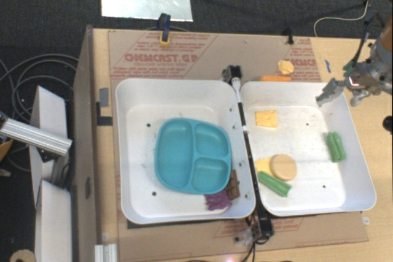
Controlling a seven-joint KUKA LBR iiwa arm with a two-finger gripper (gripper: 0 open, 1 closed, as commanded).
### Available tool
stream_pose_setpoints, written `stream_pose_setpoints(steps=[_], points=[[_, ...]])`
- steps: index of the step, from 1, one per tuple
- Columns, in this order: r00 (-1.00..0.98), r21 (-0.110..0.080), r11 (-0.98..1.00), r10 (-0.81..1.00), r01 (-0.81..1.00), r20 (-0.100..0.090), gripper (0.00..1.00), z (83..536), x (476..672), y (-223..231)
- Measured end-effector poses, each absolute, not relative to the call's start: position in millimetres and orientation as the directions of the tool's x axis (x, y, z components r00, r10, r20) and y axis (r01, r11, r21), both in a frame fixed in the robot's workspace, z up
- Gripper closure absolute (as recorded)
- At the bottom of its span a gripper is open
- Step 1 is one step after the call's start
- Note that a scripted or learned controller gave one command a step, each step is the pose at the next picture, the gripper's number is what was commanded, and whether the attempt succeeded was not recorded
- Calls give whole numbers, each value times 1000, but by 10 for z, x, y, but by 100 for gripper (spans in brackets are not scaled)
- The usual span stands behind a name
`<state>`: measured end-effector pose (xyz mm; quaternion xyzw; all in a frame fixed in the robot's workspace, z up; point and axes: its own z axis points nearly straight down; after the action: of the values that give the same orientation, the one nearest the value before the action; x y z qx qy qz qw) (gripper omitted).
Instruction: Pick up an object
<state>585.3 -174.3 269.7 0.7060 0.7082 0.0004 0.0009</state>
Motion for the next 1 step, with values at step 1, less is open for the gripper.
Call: stream_pose_setpoints(steps=[1], points=[[-8,-13,8,1000,1000,5,0,1227,5677,-1235]])
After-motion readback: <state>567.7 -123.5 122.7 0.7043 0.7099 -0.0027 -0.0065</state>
